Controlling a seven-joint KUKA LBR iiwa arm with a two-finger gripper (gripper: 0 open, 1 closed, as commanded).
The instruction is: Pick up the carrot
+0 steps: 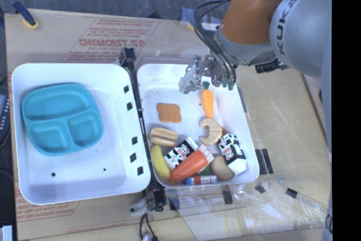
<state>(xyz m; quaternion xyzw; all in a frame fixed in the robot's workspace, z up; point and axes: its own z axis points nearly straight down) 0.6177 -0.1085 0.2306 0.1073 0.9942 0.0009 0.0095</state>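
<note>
- One grey arm with an orange band reaches in from three o'clock; its gripper hangs over the twelve o'clock edge of the right bin.
- Whether the fingers are parted or closed cannot be told; nothing can be made out between them.
- Two white bins sit side by side on the table.
- The left bin holds one blue divided plate, toward nine o'clock.
- Two orange carrots lie in the right bin. The small carrot lies just below the gripper, at about one o'clock of the bin, its green end up toward the gripper. The large carrot lies tilted at six o'clock among the other toys.
- One brown cracker-like square sits at the bin's centre.
- One croissant lies just below the small carrot.
- One hot dog bun and one yellow banana-like piece lie toward seven o'clock.
- Two cow-patterned milk cartons: one at five o'clock, one beside the large carrot.
</note>
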